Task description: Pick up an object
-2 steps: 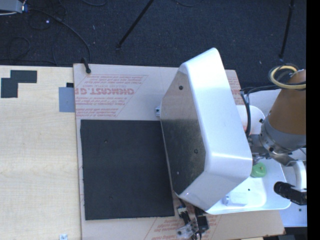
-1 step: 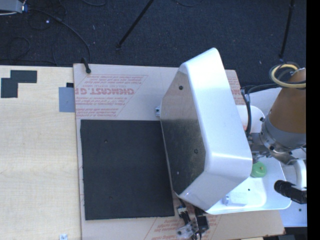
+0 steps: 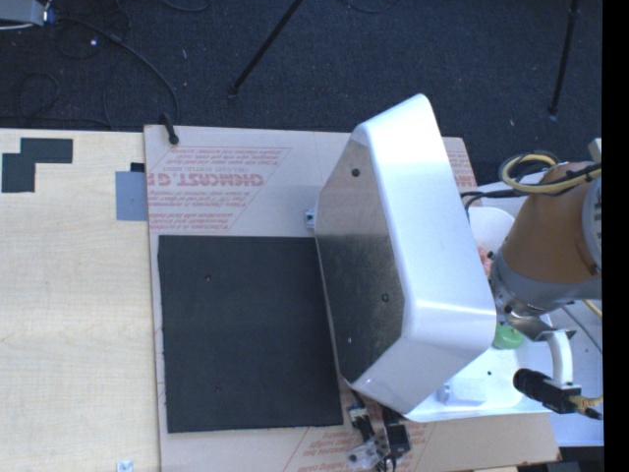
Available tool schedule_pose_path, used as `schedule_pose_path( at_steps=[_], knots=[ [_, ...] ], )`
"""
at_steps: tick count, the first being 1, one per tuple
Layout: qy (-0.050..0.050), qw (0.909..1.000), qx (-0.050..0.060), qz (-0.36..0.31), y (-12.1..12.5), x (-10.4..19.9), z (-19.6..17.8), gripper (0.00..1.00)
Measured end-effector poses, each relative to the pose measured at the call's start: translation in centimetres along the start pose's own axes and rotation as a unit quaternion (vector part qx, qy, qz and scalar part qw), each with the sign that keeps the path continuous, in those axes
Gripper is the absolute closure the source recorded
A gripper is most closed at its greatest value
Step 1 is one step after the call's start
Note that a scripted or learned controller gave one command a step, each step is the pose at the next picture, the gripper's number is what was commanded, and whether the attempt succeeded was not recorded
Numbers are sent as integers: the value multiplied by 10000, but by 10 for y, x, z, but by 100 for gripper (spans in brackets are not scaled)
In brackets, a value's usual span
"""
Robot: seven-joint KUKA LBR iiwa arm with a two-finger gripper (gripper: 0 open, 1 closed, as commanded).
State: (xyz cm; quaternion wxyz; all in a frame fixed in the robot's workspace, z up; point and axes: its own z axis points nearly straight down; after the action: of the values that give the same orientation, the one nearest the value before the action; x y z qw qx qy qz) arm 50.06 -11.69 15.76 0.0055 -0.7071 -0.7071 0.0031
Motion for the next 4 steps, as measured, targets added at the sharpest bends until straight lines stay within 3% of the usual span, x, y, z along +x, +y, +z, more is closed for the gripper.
schedule_pose_path(
  at_steps=[1, 2, 3, 4],
  knots=[
    [4, 10000, 4, -1, -7, 3, 64, 0],
    [-5, 10000, -34, 5, -7, 3, 71, 0],
    [5, 10000, -28, 25, -6, 3, 62, 100],
    [-9, 10000, -49, -10, -11, 10, 15, 100]
  ],
)
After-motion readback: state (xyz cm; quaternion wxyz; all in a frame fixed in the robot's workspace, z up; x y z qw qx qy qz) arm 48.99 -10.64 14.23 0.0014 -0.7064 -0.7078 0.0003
